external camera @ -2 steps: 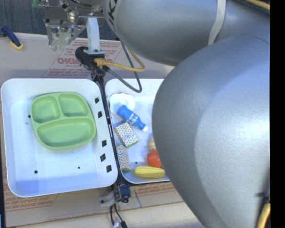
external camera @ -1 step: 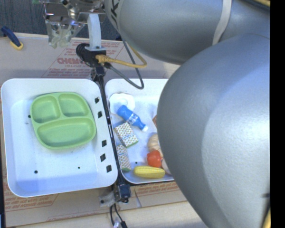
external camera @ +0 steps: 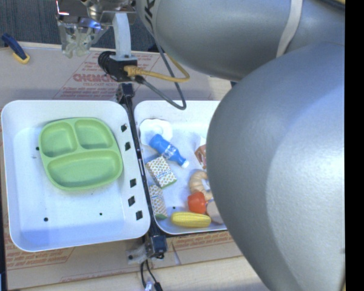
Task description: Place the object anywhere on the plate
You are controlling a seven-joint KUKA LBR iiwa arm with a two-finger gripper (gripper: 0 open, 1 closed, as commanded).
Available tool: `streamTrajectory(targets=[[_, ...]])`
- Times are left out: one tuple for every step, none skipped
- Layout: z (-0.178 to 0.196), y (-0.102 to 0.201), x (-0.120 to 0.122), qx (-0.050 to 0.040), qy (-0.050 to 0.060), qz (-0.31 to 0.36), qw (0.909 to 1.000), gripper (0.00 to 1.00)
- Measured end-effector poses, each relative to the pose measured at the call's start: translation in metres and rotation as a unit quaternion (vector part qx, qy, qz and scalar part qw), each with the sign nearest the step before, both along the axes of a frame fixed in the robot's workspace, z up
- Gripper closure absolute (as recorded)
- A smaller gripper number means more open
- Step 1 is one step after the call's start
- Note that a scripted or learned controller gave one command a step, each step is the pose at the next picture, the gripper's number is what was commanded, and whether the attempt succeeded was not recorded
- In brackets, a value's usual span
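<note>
A green plate (external camera: 80,153) with three compartments lies in the left bin (external camera: 24,223), nothing on it. My gripper (external camera: 76,41) hangs high above the cardboard behind the left bin, well away from the plate, its pale fingers (external camera: 66,40) apart with nothing between them. In the right bin (external camera: 188,111) lie a blue bottle (external camera: 166,148), a white thing (external camera: 156,128), a patterned packet (external camera: 162,173), a red tomato-like thing (external camera: 196,203) and a yellow banana-like thing (external camera: 191,219). The arm's big grey body hides that bin's right part.
A cardboard sheet (external camera: 42,71) lies behind the bins, with a blue-and-yellow tool (external camera: 16,48) at its far left. A second patterned packet (external camera: 157,202) lies by the divider. Pale and orange things (external camera: 199,177) peek out beside the arm.
</note>
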State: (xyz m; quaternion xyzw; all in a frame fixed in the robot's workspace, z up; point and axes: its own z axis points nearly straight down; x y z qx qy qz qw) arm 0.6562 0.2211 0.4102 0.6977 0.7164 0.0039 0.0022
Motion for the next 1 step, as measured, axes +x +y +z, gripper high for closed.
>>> streamTrajectory(targets=[[-0.1704, -0.0032, -0.0189, -0.0024, 0.007, -0.01, 0.9999, 1.0]])
